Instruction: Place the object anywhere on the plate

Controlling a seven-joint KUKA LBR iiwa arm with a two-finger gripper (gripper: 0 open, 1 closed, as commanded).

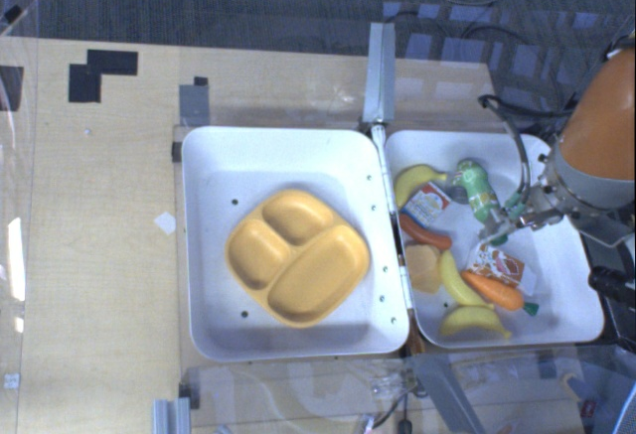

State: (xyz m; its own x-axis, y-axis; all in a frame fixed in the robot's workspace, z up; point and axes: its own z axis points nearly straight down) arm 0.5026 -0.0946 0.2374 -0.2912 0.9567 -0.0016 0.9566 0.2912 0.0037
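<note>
Near right, carrot (494,291) lies in the right bin (586,318), long axis left-right, just nearside of my gripper (502,223). Jaw state: I cannot tell. Yellow divided plate (298,255) sits in the left bin (209,223), well leftward

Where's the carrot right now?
In the camera view the carrot lies in the right bin, toward its front, just below a small packet and beside the bananas, with the gripper a little above it.
</note>
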